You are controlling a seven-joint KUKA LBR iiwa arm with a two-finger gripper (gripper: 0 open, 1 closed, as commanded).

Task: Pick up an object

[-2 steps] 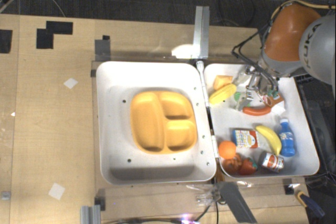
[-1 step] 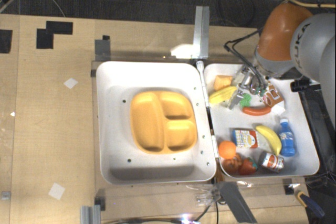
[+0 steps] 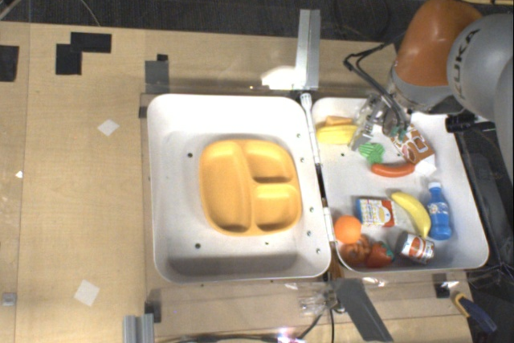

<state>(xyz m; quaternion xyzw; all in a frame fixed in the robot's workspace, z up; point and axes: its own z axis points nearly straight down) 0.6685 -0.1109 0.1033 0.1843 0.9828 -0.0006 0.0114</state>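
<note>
Here the gripper hangs low in the upper part of the right bin, over a small green object beside a yellow item; whether it is open or shut cannot be told. A red sausage lies just below.

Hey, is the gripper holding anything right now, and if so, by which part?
Cannot be told. The gripper sits low over the right bin, beside a green item.
</note>
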